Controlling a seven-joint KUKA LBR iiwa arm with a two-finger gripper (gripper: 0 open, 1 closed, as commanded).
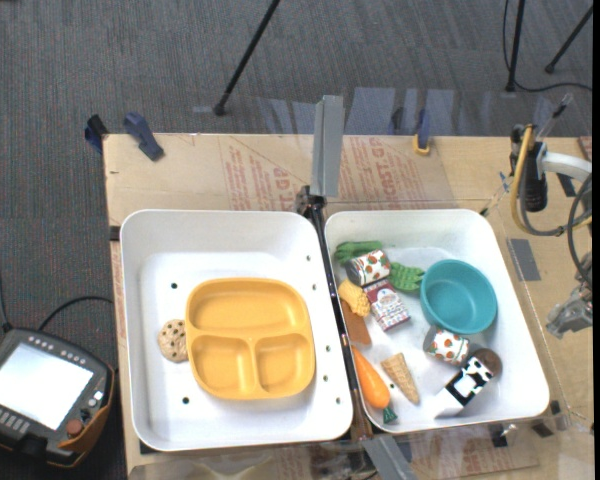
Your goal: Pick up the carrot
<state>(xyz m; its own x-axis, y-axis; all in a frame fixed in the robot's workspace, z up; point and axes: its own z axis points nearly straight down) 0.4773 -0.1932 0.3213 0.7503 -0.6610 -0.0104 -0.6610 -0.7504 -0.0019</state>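
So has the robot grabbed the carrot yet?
Not yet. Nothing looks done: the carrot lies in the right bin, against its left wall, next to the ice cream cone. Nothing is touching it. What is left is the whole job: reaching in, gripping the carrot and lifting it.

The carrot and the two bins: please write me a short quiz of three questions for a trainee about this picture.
1. True or false: the carrot lies in the bin with the yellow tray.
2. Which thing lies just right of the carrot? A) the teal bowl B) the ice cream cone C) the cookie
3. Fill in: the cookie lies against the tray's ____ edge.

Key
1. False; it lies in the right bin, near the front left corner.
2. B
3. Left
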